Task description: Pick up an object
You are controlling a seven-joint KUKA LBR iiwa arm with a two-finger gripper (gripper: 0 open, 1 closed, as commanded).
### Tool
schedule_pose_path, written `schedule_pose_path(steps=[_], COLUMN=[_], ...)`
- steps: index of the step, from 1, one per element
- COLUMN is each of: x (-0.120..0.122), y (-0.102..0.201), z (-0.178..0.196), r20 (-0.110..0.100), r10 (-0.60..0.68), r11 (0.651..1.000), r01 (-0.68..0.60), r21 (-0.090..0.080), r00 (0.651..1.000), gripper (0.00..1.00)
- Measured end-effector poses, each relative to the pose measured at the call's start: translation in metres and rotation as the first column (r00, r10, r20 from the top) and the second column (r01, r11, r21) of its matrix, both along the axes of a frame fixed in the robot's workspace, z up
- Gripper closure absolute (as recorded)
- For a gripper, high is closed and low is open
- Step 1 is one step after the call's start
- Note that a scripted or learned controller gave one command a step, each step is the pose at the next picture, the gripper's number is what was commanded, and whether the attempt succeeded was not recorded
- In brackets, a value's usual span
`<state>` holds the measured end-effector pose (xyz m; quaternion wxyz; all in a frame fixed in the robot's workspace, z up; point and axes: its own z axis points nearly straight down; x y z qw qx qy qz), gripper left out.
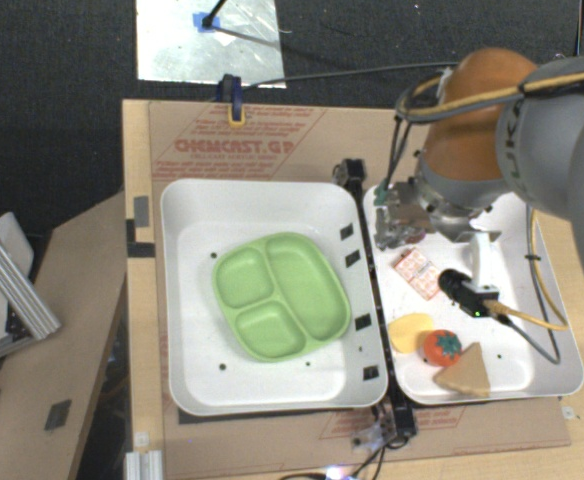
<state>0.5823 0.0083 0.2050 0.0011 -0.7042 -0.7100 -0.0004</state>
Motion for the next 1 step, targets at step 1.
schedule_pose_path(steps=[1], x=[-0.0239], y=[0.0483], z=[-0.0020], r20=[-0.001], r10=[0.001], r11=[1.000], r01=[-0.001], r21=[0.000], r00=[1.000], gripper=[1.00])
